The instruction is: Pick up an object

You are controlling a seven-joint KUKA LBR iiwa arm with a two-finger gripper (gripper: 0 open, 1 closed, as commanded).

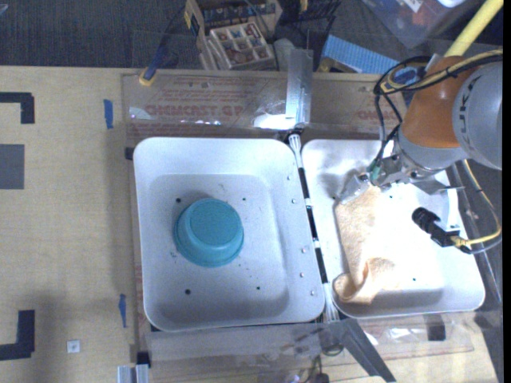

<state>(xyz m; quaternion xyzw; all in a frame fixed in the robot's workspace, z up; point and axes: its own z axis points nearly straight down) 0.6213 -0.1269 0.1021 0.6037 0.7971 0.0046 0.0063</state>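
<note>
A teal upside-down bowl sits in the middle of the left bin. A tan cloth lies crumpled along the left side of the right bin, its lower end bunched against the bin's front-left corner. My gripper hangs over the right bin's back left area, just above the cloth's upper edge. The grey arm with its orange band reaches in from the right behind it. The cloth does not look lifted.
A black fitting with a yellow cable hangs over the right bin. A divider rail separates the two bins. Boxes, a wire rack and clutter stand beyond the bench at the back.
</note>
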